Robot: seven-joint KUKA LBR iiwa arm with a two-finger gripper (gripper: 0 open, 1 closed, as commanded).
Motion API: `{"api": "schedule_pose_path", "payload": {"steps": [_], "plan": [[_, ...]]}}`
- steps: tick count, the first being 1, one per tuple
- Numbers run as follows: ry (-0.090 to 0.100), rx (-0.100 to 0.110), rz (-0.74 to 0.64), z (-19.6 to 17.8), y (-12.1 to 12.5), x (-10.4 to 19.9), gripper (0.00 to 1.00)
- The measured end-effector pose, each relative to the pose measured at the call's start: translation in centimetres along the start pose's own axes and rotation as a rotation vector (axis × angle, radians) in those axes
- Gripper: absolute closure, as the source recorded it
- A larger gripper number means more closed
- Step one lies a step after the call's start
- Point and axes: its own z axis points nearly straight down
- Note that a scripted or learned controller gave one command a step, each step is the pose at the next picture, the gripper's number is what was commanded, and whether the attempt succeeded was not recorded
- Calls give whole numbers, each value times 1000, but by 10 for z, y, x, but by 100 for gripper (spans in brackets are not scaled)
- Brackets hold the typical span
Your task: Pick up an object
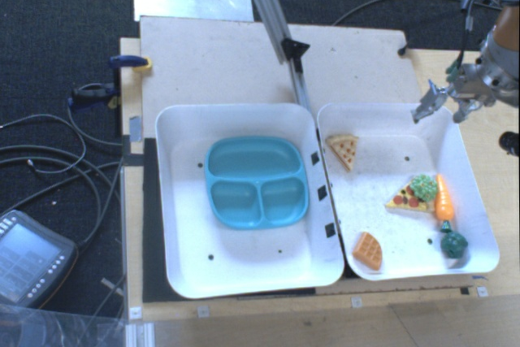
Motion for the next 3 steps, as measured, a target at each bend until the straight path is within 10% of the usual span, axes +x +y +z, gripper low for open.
{"api": "schedule_pose_path", "payload": {"steps": [3], "plan": [[1,4,-1,94,7,7,0]]}}
